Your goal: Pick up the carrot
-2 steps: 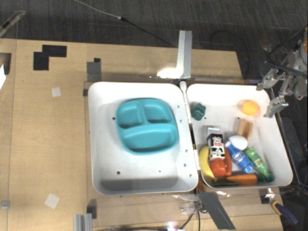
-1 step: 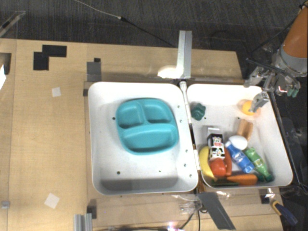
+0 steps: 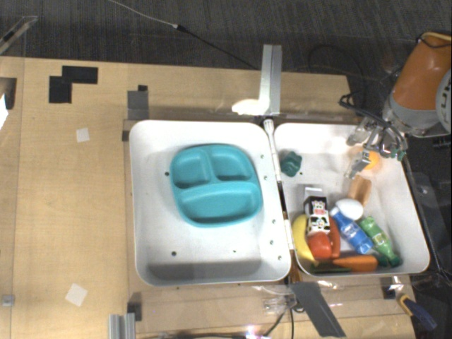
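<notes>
Carrot (image 3: 355, 263) is lying along the near wall of the right bin (image 3: 417, 224), touching a tomato (image 3: 320, 246). Gripper (image 3: 367, 154) is hovering at the bin's far right; jaws' state cannot be told.

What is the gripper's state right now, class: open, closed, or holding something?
Gripper: cannot be told; it hangs over the right bin's far end, apart from the carrot at the near end.

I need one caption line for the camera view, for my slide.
Gripper at the right bin's far end, carrot lying at its near end; teal plate in the left bin.
</notes>
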You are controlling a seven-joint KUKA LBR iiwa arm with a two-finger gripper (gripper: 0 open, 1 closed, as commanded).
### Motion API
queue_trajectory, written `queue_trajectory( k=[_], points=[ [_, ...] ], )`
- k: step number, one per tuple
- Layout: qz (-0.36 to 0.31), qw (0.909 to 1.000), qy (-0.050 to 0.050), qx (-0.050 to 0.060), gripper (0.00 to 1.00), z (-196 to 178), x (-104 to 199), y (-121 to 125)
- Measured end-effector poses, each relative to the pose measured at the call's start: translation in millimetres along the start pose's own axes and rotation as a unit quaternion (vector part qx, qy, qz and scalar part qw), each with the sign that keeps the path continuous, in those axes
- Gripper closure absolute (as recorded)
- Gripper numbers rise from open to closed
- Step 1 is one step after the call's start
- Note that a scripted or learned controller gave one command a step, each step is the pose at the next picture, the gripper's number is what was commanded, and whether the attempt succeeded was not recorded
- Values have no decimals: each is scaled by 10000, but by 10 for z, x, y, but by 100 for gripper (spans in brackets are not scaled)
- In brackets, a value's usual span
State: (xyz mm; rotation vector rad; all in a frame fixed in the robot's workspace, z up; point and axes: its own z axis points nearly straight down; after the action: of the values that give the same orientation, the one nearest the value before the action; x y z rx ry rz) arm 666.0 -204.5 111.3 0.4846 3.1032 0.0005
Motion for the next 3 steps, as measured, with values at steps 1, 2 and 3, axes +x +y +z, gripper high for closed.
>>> queue_trajectory(
  k=[1,2,3],
  points=[
    [-449,9990,8,16,0,235,34,-39],
    [-475,9988,-103,7,100,78,-15,-8],
    [-501,9986,-169,3,100,-70,-48,16]
  ],
)
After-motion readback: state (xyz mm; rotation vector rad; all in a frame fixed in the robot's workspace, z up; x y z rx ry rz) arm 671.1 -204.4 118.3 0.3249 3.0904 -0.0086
